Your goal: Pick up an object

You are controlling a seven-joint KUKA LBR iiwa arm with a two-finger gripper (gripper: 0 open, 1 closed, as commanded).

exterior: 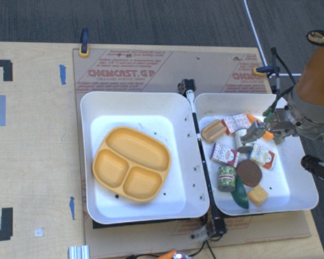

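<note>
Gripper (255, 134) sits low in the right bin (297, 201), fingers spread open, nothing between them. Nearest toys: small carton (262, 156) just below the tips, white packet (237, 122) just up-left. Yellow divided tray (131, 163) lies in the left bin (97, 112).

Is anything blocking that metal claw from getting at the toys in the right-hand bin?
Nothing visible does. The gripper hangs over the right bin, right above the pile of toy foods; a small carton and a brown disc lie just below it in the view, uncovered. The items are crowded together, so neighbours may get nudged.
</note>
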